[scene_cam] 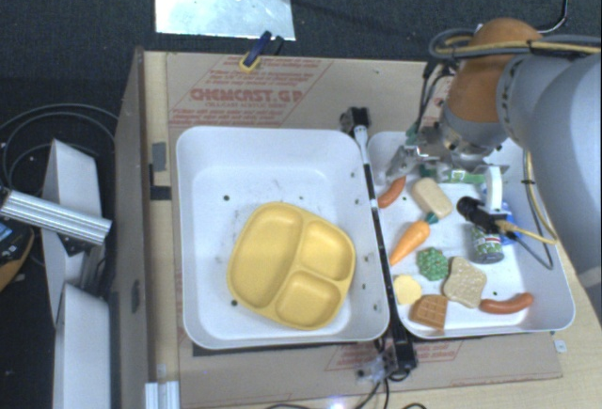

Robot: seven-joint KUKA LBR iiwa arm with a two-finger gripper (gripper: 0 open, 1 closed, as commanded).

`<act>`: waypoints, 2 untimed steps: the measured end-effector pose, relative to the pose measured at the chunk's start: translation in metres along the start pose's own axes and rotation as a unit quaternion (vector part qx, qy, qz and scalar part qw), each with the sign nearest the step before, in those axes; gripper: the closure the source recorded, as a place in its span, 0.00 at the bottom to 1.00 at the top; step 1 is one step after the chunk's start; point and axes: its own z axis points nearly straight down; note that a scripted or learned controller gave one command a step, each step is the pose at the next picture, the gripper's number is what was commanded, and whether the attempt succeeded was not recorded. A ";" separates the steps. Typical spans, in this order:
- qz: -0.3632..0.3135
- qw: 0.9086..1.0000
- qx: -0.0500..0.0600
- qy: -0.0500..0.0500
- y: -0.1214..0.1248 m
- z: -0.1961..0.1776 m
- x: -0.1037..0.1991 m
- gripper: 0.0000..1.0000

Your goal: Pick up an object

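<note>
Standing at the bench, I'd say the step in hand is the reach itself: the gripper (442,156) sits low over the far end of the right bin (555,304), and whether it has closed on anything I cannot tell, since the wrist hides its tip. No item can be seen held. To do this well, I judge it should settle on one piece that lies apart from its neighbours, come straight down, and close across the narrow side. The cream oval piece (431,197) just beside the gripper looks the likeliest target, though the small red-orange piece (392,192) by the dividing wall lies close too.

Nearest the front edge of the right bin lie a waffle (429,311), a pale yellow disc (407,289) and a sausage (505,305) toward the front right corner. A slice of bread (465,280) overlaps the waffle's corner, with a green broccoli-like piece (433,262) touching it. Farther in, a carrot (408,241) lies aslant near the dividing wall, and a small jar with a green label (486,244) stands toward the right wall.

The left bin (216,163) holds a yellow divided tray (292,264), three compartments, all bare, lying toward its front right corner. Beyond both bins the cardboard sheet (246,95) runs to the bench's far edge.
</note>
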 end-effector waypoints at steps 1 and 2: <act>0.001 1.000 -0.003 -0.001 -0.075 0.009 -0.002 0.00; 0.001 1.000 -0.003 -0.001 -0.106 0.009 -0.009 0.00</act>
